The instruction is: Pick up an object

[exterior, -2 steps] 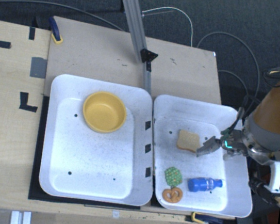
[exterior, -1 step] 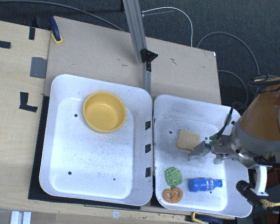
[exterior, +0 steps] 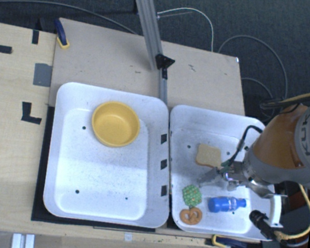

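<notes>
Two white bins sit side by side on the surface [exterior: 4, 127]. Furthest left, the left bin [exterior: 58, 193] carries a yellow bowl [exterior: 116, 123], round and upright, near its upper edge. In the right bin [exterior: 187, 122], a green knobbly piece [exterior: 192, 195] lies above a brown pretzel-shaped piece [exterior: 191, 215] near the lower left corner. A tan square slab like toast [exterior: 208, 155] lies higher up, just left of the gripper [exterior: 216, 175]. A blue bottle [exterior: 225, 204] lies on its side just below the gripper. No writing can be read on any of them. How wide the gripper stands cannot be told; nothing shows clearly in its grasp.
</notes>
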### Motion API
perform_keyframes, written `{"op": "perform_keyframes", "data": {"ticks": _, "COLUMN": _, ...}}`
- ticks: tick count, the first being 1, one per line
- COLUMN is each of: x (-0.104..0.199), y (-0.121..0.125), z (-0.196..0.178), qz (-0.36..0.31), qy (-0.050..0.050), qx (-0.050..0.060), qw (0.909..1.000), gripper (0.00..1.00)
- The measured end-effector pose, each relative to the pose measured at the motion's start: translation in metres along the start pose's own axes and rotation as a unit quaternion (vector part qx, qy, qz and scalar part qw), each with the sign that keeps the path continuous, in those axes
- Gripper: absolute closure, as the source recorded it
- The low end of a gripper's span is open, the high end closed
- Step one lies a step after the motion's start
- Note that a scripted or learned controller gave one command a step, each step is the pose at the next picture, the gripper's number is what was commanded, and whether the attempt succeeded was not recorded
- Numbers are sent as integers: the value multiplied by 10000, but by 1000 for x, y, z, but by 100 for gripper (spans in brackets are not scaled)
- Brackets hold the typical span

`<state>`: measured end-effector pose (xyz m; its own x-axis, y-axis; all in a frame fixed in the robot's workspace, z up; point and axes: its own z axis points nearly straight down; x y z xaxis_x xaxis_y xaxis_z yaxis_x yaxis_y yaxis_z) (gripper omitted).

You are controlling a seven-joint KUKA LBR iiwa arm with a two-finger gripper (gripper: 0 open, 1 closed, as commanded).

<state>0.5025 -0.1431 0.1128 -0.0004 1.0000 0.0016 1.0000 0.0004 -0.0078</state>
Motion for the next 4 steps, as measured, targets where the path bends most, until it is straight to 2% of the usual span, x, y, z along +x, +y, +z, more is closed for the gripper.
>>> {"op": "perform_keyframes", "data": {"ticks": 1, "x": 0, "y": 1, "z": 23, "qz": -1, "qy": -18, "qx": -45, "qw": 10000, "gripper": 0}}
{"op": "perform_keyframes", "data": {"ticks": 2, "x": 1, "y": 1, "z": 13, "qz": -8, "qy": -7, "qx": -35, "qw": 10000, "gripper": 100}}
{"op": "perform_keyframes", "data": {"ticks": 3, "x": 2, "y": 7, "z": -48, "qz": -7, "qy": -13, "qx": -59, "qw": 10000, "gripper": 100}}
{"op": "perform_keyframes", "data": {"ticks": 4, "x": -8, "y": 8, "z": -100, "qz": -3, "qy": -18, "qx": -60, "qw": 10000, "gripper": 100}}
